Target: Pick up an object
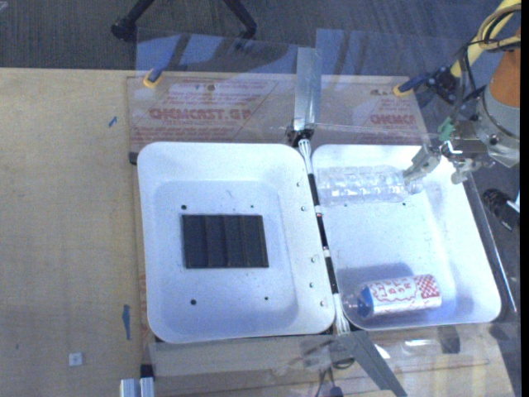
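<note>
Over right bin (483, 263), end effector (438, 162) hangs beside clear bottle (364, 184).

Faint red mirrored lettering, not legible, on the clear panel (211, 110) behind the bins.

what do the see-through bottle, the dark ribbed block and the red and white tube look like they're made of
See-through bottle: likely thin clear plastic, glossy, the bin's white showing through its ridged wall.
Dark ribbed block: matte black, grooved in parallel strips; rubber, foam or plastic, hard to tell.
Red and white tube: seemingly printed plastic or foil wrap with a slight sheen.
</note>
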